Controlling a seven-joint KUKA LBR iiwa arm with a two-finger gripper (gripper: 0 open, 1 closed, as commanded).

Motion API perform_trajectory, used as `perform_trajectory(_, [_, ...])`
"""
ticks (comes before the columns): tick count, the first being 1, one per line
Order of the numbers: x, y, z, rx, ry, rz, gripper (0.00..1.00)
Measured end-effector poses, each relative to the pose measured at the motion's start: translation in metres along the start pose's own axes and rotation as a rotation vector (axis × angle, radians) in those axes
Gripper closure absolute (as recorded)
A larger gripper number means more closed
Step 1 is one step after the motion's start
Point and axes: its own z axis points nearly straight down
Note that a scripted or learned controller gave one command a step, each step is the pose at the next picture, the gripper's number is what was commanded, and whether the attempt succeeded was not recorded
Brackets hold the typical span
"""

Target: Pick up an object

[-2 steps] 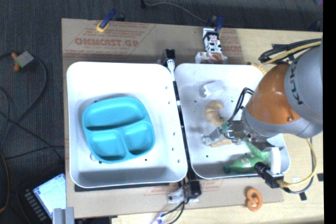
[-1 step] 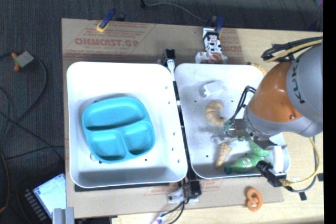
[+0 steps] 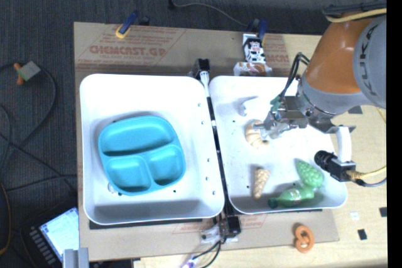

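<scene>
Shell (image 3: pixel 254 133), pale, ridged, rounded; metal jaws (image 3: pixel 269 128) beside it, closure unclear.

Faded red print runs across the far left of the brown board (image 3: pixel 188 47) that lies on the bench beyond the two bins; it seems to read "CHEMCAST GP", though the letters are soft and the reading is not certain. On the grey arm (image 3: pixel 377 66) at the right edge stand large dark letters, apparently "KU", cut off by the frame. A small card (image 3: pixel 253 50) clipped at the far edge carries a picture, unreadable.
</scene>
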Motion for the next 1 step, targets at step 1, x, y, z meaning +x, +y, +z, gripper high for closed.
perform_trajectory(1, [-0.0003, -0.0005, 0.0005, 0.002, 0.000, 0.000, 0.00])
